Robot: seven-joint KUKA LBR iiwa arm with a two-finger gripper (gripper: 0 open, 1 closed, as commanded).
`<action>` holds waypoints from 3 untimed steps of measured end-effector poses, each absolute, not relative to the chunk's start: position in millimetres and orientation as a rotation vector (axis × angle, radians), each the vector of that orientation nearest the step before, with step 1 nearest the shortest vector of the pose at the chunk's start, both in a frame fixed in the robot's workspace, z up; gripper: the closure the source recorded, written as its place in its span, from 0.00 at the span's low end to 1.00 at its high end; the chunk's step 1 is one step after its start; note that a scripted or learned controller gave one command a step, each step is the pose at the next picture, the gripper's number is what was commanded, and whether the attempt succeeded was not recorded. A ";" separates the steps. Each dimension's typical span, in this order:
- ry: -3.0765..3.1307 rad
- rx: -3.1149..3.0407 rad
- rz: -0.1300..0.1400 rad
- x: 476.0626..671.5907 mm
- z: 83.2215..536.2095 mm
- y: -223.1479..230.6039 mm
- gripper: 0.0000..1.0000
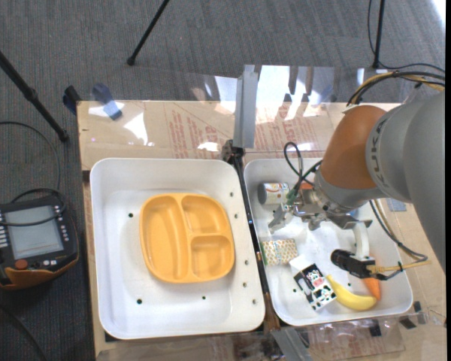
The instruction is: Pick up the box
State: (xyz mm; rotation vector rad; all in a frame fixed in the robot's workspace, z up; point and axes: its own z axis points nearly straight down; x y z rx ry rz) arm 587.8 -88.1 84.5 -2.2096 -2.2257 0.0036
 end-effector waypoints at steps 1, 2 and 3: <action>-2.015 -2.401 0.005 538.3 84.3 -92.6 0.00; -1.879 -2.514 -0.001 509.1 85.6 -81.2 0.00; -1.871 -2.512 0.007 508.4 91.1 -81.1 1.00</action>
